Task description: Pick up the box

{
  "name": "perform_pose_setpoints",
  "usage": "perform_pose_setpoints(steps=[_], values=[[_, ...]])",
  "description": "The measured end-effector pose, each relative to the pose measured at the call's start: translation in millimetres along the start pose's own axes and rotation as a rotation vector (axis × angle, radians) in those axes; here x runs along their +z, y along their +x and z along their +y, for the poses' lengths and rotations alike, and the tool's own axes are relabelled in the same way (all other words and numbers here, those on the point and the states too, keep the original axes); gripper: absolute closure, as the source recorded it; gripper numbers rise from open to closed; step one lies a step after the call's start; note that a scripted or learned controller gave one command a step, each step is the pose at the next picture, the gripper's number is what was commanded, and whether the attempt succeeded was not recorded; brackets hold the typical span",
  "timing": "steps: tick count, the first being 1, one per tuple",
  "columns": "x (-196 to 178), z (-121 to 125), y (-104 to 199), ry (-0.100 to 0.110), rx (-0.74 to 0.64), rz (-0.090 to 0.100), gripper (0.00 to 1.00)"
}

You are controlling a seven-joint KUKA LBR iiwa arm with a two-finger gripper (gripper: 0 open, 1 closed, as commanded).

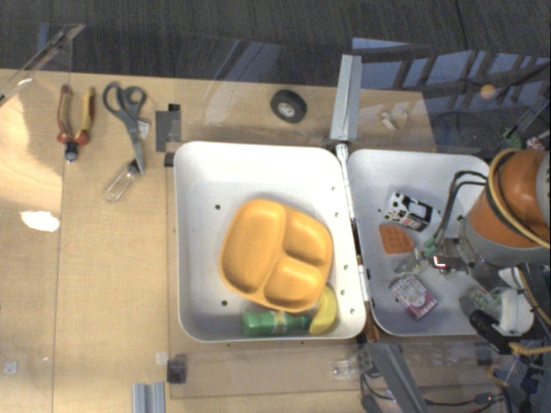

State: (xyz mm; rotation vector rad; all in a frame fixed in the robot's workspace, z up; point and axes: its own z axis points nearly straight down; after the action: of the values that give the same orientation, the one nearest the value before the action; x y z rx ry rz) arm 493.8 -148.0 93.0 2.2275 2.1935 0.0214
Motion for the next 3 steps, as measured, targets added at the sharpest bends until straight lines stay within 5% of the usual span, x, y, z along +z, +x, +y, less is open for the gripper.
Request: perform_pose_setpoints(steps=[1, 3], values=[[2.9, -1.5, 38.6, 0.001, 0.040, -0.002, 0.00], [3.0, -2.4, 47.7, 0.002, 0.024, -0.002, 0.00]])
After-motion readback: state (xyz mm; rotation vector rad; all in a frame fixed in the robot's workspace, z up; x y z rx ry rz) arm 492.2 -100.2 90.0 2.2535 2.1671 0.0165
